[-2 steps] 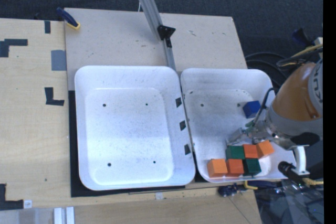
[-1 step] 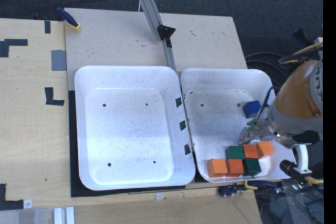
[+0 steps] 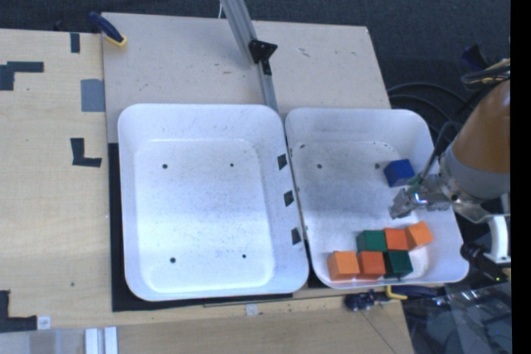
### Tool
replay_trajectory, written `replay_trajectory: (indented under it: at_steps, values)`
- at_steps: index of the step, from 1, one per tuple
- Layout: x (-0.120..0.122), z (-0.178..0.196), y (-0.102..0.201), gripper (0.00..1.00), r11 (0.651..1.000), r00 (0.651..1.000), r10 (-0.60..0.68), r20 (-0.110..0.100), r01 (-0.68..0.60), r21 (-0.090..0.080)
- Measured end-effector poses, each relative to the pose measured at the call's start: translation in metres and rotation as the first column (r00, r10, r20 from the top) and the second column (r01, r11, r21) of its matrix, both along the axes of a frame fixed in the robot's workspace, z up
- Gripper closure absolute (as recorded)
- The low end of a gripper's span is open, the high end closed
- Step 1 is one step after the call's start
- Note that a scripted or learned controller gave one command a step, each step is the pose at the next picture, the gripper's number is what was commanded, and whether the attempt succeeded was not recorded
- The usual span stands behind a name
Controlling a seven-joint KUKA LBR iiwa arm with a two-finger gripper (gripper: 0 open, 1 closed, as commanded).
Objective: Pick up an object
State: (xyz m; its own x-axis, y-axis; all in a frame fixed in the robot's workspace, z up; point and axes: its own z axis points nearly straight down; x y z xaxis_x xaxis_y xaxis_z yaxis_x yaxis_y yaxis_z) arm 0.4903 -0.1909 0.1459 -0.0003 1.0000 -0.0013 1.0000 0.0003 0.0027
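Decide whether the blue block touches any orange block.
Apart. The camera view shows bare white bin floor between the blue block and the nearest orange block.

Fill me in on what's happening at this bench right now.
A grey robot arm reaches in from the right over the right bin, its pincer low near a blue block. Nothing shows between its fingers. A cluster of orange and green blocks sits at the bin's near corner, untouched. The left bin sits beside it. No object has been picked up yet.
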Motion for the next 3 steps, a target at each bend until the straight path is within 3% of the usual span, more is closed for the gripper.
replay_trajectory:
  at_steps: [2,3]
  values:
    - [0.008,0.093,-0.008,1.0,1.0,1.0,0.001,0.001,-0.001,-0.001]
    - [0.011,0.1,0.051,1.0,1.0,1.0,0.007,-0.003,-0.007,0.004]
